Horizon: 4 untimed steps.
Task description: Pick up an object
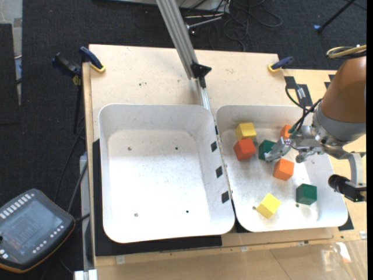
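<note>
Right now the gripper (278, 151) hangs low inside the right bin (326, 219), reaching in from the arm (344, 107) at that bin's far right side. Whether its jaws are open or closed, I cannot tell; the metal at the tip blurs into the blocks under it, and nothing is visibly held between them.

The candidates all lie in the right bin. A dark green block (267, 149) sits just beside the gripper tip, possibly touching it. Toward the bin's left wall from there is a red-orange block (245, 149), and a yellow block (246, 130) sits just behind that, near the bin's back wall. An orange block (284, 170) lies just in front of the gripper, toward the bin's front rim. Another orange piece (285, 131) peeks out behind the gripper, partly hidden. A second yellow block (268, 205) and a second green block (306, 194) rest well apart from the cluster, near the front rim.

The crowding is the main risk. With the dark green, red-orange and orange blocks so close together, a closing finger may land on top of a neighbour or wedge two blocks at once, and the grasp would likely slip on lifting. A finger may also simply shove the dark green block toward the left wall instead of straddling it. If the block is caught by a corner only, it will probably twist out and drop back into the bin.
</note>
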{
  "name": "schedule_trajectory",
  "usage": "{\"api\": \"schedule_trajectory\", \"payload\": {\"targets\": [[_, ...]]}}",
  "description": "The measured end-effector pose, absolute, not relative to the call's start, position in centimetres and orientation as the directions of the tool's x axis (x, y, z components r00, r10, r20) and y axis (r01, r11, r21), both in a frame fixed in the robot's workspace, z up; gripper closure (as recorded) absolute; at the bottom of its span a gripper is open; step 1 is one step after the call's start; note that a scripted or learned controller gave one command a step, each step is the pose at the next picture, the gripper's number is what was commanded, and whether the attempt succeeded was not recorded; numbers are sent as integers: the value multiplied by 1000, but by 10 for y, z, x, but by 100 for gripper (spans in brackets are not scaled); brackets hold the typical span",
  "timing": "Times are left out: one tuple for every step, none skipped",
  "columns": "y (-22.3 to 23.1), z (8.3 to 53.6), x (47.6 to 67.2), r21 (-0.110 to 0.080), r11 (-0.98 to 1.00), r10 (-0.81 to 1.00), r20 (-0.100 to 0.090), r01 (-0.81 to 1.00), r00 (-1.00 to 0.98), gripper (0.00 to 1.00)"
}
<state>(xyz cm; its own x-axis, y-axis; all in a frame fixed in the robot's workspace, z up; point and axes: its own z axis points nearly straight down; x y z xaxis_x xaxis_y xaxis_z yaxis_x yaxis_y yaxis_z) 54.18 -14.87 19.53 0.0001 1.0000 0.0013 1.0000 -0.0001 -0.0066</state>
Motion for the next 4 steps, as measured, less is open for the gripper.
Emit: {"api": "schedule_trajectory", "payload": {"targets": [[-144,134,544,-1,0,1000,-1,1000,0,0],[-146,124,550,22,0,1000,-8,1000,0,0],[-146,132,551,23,0,1000,-8,1000,1,100],[-147,194,547,7,2,1000,-2,1000,-2,100]]}}
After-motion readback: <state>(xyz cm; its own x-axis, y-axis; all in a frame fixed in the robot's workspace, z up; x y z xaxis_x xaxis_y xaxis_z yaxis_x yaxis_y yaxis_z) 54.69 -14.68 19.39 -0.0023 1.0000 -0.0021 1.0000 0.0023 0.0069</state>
